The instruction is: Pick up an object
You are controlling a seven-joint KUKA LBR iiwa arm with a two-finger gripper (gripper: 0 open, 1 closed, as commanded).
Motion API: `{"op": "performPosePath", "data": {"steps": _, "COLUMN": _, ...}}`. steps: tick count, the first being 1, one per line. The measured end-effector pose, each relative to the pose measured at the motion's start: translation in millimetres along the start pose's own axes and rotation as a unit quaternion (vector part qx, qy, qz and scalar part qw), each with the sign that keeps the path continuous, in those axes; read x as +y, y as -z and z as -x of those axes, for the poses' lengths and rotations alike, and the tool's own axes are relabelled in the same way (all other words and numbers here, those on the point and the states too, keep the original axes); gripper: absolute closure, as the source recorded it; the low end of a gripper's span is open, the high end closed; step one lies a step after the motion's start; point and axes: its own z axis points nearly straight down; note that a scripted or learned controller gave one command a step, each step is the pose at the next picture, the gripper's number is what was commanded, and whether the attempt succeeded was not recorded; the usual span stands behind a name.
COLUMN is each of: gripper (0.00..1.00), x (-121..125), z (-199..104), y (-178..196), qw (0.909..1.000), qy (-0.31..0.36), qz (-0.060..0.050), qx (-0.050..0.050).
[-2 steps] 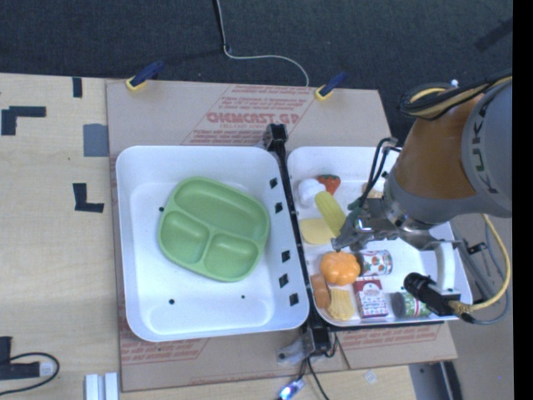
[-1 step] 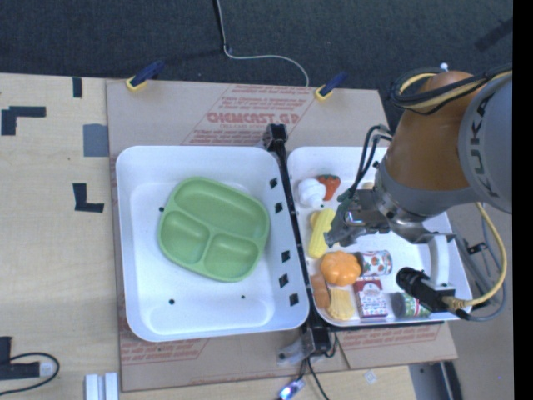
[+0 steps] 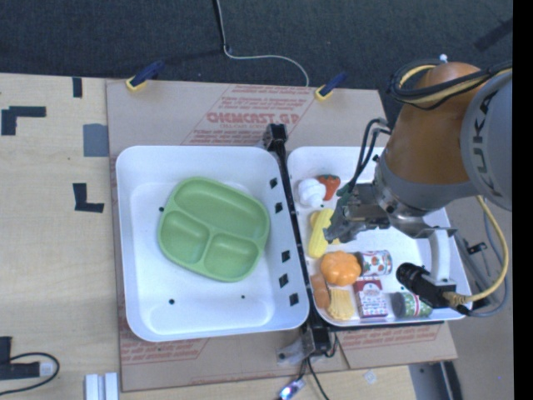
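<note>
End effector [image 3: 340, 223] over right bin [image 3: 325, 158], grip unclear | cardboard [image 3: 241, 119] underlay | dark carpet [image 3: 108, 23]

Robotics lab bench [image 3: 42, 248]; clamped cardboard sheet [image 3: 250, 115]; black tape marks [image 3: 83, 197]; trailing cable [image 3: 218, 23]; KUKA arm [image 3: 433, 140]

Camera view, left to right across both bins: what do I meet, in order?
Left bin's rim → green divided plate → yellow banana-shaped toy → orange fruit → red and white can. Pieces whose places overlap are left out.
</note>
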Motion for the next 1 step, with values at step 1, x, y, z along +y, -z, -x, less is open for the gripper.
{"op": "performPosePath", "data": {"steps": 1, "gripper": 1.00, "x": 46.2, "z": -2.7, "y": -24.5, "qw": 1.0000, "qy": 0.000, "qz": -0.001, "qx": -0.001}}
